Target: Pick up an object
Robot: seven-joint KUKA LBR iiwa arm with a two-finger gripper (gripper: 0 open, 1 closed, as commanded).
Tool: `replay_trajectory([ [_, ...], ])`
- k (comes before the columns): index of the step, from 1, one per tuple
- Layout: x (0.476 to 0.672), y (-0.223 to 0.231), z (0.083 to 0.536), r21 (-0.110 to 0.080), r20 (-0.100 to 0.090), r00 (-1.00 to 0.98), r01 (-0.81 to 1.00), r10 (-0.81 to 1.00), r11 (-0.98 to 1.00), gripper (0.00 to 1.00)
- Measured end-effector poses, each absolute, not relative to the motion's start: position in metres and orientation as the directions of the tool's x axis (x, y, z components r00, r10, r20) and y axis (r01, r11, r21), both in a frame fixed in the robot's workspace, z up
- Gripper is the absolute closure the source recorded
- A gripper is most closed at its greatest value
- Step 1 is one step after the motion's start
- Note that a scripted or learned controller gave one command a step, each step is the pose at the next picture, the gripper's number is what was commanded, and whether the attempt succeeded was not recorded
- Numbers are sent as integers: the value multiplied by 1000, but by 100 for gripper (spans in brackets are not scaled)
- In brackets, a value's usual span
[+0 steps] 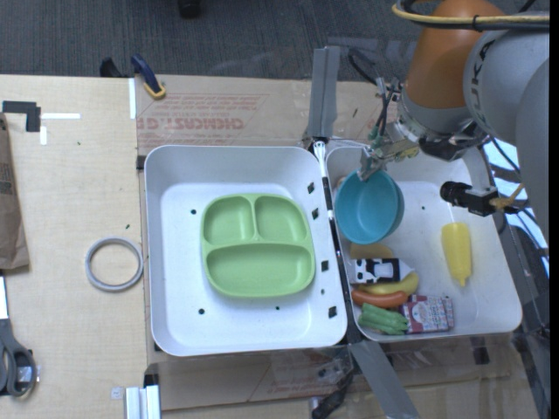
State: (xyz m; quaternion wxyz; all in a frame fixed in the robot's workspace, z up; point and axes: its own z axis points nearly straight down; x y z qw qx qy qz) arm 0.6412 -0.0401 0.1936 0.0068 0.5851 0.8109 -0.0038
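Gripper (pixel 377 160) sits at the upper rim of the blue bowl (pixel 369 208) in the right bin (pixel 489 317), bowl tilted toward the divider. Fingers look clamped on the rim, though they're small and partly blurred. Left bin (pixel 166 260) holds a green divided plate (pixel 258 244).
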Motion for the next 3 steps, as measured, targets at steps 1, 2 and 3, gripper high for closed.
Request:
replay_trajectory([
  [1,594,-42,264,4,-6,-159,987,987,159,100],
  [2,552,-73,193,0,-23,-148,989,989,148,100],
  [3,572,-80,194,1,-19,-209,978,978,209,100],
])
